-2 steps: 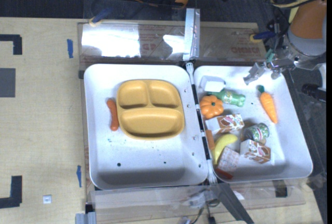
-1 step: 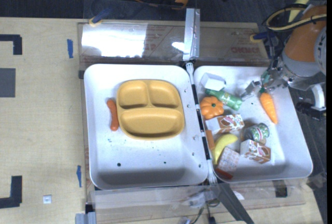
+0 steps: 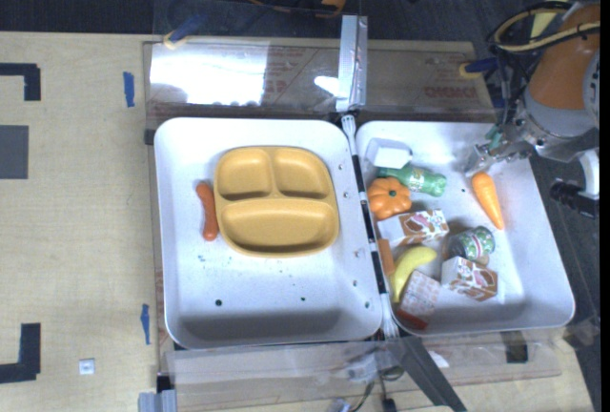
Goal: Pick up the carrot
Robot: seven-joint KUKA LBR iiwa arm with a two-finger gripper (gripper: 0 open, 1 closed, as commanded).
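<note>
in the left bin, well apart from the jaws: a yellow divided plate, with an orange sausage against its left side. in the right bin, nearer the jaws: pumpkin, green bottle, banana, small cartons, a can. just below the jaws: the carrot, lying free on the bin floor, tip pointing away from them. gripper at the bin's far right corner; jaws' spacing cannot be told.
</note>
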